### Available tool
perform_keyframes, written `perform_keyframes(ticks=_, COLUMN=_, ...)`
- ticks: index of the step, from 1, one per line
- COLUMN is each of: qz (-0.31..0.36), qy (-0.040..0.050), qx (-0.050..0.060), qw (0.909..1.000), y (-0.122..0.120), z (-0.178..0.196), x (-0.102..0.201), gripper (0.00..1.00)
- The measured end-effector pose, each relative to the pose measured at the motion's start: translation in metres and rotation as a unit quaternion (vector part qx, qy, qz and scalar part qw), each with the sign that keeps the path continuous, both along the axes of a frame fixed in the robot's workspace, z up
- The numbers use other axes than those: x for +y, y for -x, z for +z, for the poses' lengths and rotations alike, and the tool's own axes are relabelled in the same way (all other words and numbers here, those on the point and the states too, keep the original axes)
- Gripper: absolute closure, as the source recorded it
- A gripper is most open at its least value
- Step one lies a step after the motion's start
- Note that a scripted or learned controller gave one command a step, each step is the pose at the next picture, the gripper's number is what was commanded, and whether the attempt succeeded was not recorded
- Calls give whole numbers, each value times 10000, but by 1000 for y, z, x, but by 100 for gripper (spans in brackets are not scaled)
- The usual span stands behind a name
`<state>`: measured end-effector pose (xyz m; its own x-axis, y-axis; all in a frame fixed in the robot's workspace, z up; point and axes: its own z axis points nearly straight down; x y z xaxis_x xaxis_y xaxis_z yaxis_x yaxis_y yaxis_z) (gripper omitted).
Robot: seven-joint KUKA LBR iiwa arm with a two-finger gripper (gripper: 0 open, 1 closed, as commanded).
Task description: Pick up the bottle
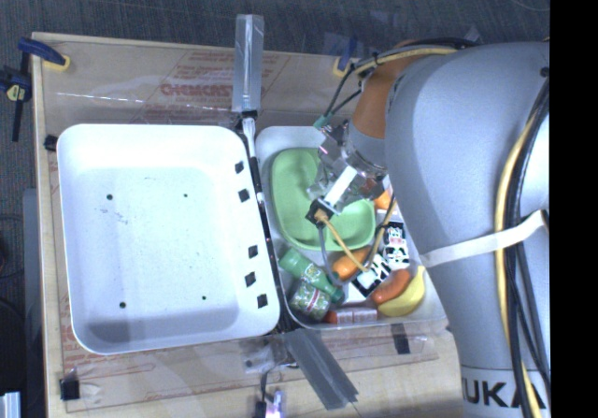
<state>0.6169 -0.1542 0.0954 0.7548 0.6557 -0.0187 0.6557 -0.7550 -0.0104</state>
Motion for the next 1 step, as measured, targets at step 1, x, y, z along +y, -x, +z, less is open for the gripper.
perform_keyframes(ticks=1, qz=-161, qy=48, qx=171, qw=9997, y=-16, z=-1, x=19, gripper=100)
